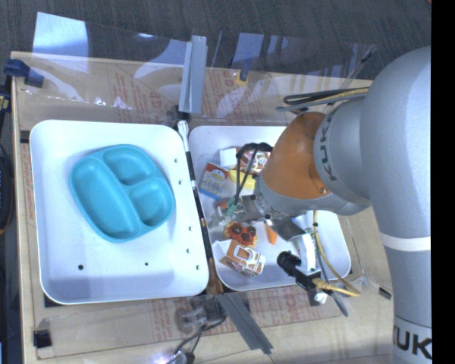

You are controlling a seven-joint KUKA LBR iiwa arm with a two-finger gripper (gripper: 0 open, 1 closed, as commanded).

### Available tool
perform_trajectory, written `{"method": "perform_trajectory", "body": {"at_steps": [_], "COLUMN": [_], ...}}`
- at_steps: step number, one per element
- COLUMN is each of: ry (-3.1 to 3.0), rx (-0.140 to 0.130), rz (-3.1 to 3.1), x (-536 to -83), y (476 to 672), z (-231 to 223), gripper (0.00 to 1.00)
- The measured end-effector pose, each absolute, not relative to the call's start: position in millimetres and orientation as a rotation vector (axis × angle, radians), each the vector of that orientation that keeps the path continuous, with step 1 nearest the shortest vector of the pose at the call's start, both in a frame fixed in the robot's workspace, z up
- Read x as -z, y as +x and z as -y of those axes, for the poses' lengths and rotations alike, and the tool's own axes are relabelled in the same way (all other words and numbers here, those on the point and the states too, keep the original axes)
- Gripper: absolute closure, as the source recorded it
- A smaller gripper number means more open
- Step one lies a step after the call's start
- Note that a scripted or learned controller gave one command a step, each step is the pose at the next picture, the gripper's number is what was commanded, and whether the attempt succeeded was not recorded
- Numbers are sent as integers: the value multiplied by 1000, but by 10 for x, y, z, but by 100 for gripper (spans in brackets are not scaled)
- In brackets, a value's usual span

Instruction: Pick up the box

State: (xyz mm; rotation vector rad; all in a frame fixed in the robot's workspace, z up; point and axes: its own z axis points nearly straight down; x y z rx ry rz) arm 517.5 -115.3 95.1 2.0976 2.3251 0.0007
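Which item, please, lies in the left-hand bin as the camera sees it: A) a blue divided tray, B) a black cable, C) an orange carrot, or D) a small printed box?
A: the blue divided tray rests alone on the floor of the left bin, while the small packages sit in the right bin under the arm.

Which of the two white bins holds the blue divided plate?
The left bin holds the blue divided plate. The right bin, where the arm reaches in, instead holds a jumble of small packages.

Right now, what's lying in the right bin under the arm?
Several small packaged items show in the right bin, including a box near its front. The arm hides the rest.
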Motion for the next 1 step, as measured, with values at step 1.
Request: {"method": "perform_trajectory", "body": {"at_steps": [1], "ry": [1831], "rx": [1], "rz": [-2555], "x": [-921], "y": [5980], "z": [1274], "gripper": [0]}}
